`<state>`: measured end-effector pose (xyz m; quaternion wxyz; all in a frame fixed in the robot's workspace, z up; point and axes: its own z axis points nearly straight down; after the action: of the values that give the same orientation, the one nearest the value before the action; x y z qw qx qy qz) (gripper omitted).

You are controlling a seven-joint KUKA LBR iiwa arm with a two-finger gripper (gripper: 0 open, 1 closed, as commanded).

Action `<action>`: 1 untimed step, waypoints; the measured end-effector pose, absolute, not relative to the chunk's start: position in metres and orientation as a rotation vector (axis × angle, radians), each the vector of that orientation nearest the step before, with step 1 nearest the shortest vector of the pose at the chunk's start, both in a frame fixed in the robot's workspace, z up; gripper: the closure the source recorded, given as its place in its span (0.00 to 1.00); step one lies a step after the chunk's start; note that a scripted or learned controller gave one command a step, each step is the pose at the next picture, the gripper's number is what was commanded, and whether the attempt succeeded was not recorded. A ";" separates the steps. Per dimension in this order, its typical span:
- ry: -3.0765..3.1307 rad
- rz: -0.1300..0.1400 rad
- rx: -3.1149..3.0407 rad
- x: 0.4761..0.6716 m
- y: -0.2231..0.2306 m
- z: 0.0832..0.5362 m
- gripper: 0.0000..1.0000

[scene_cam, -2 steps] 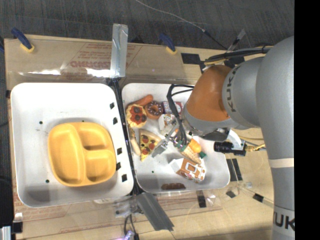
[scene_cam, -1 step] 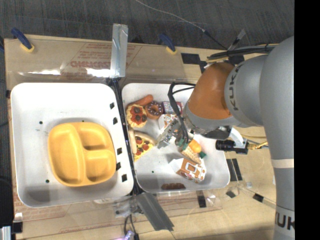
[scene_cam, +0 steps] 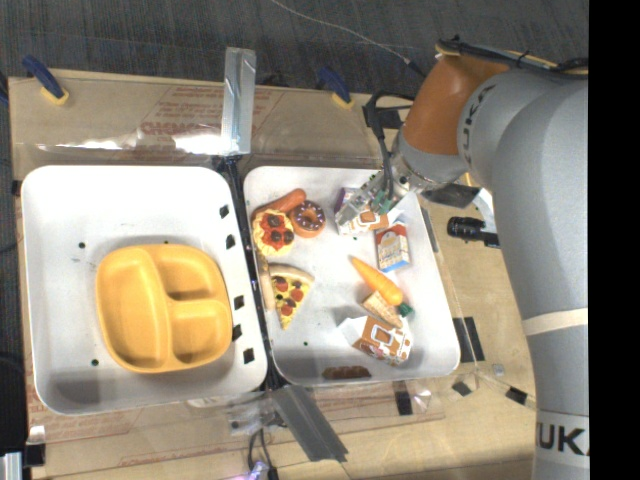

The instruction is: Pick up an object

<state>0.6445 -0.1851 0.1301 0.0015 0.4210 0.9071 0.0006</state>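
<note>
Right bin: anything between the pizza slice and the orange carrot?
Nothing: bare white bin floor between the triangular pizza slice and the orange carrot, in the camera view.

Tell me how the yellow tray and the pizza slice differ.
The yellow tray is far bigger than the pizza slice. The tray is one plain colour with compartments; the slice is a flat wedge with dark red toppings. The tray lies in the left bin, the slice in the right bin among other toy foods. Both lie flat.
</note>
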 end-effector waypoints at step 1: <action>2.849 0.003 1.291 0.651 -0.181 0.253 1.00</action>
<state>0.6507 -0.1814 0.2530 0.0070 0.4129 0.9108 0.0010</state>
